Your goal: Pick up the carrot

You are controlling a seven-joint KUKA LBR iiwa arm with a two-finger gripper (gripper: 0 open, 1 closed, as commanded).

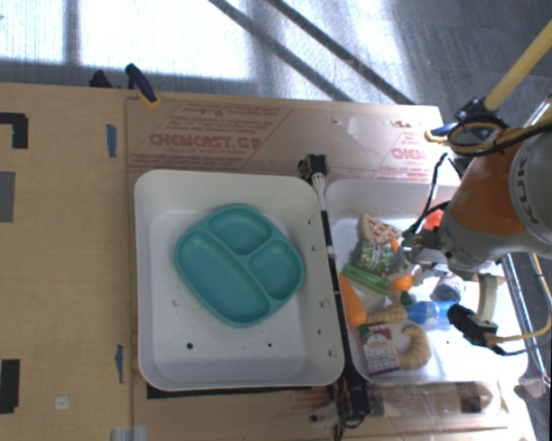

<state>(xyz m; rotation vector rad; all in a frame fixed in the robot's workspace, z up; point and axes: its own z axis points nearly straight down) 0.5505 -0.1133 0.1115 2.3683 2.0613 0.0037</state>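
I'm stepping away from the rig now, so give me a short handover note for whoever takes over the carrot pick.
Gripper: low over the right bin, among the items; finger state can't be judged from this view.
Carrot: lies in the right bin near its left wall, beside a green vegetable; not seen between the fingers.
Left bin: holds a teal divided plate.
Done: arm is down in the right bin.
Left: grasp the carrot and lift it.

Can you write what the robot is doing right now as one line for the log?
arm: over right bin | pincer: above toys | carrot: lying by bin's left wall | teal plate: left bin
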